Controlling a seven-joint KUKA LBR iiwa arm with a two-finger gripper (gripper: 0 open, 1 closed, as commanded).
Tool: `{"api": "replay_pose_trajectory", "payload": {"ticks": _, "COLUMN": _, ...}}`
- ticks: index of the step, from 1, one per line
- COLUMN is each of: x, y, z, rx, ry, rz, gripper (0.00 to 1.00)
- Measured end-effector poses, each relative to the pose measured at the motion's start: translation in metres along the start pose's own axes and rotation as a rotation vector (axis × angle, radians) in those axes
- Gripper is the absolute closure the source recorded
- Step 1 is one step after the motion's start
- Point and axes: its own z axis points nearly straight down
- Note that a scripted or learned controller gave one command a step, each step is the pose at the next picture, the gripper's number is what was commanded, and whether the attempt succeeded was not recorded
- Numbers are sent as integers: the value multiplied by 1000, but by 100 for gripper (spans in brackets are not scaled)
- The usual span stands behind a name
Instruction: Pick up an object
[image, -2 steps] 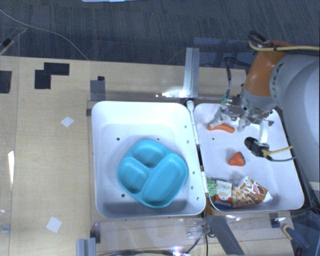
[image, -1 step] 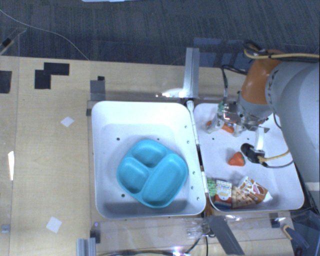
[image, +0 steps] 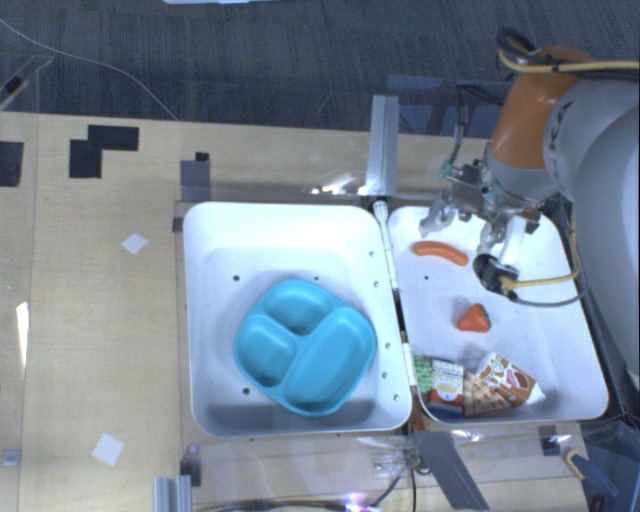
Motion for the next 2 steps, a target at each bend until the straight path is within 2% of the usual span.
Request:
{"api": "replay_pose_trajectory", "payload": {"ticks": 1, "x": -50, "y": -14, "z": 98, "rx": -3, "ry": 1, "rz": 15, "gripper": 0}}
{"api": "replay_pose_trajectory", "payload": {"ticks": 2, "x": -46, "y": 39, "z": 100, "rx": 47, "ry": -2, "rz": -15, "gripper": 0}}
